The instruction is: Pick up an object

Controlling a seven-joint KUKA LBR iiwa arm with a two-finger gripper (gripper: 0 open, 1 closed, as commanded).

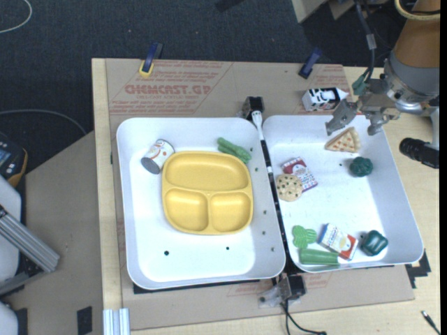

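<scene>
My gripper [358,122] hangs over the far right corner of the right bin [391,208]. Its two fingers [340,119] are spread apart and open, with nothing between them. Just below them, on the bin floor, lies a pizza slice toy [342,142]. A dark green round toy [361,166] sits a little nearer and to the right. Toward the bin's left side are a cookie [287,186] and a red and white packet [299,172].
The right bin's near edge holds green vegetables [311,248], a small carton [336,239] and a green pepper [374,243]. The left bin [133,222] has a yellow divided plate [207,190], a can [156,155] and a green bean [233,149]. A black-and-white toy [323,98] lies behind the bins.
</scene>
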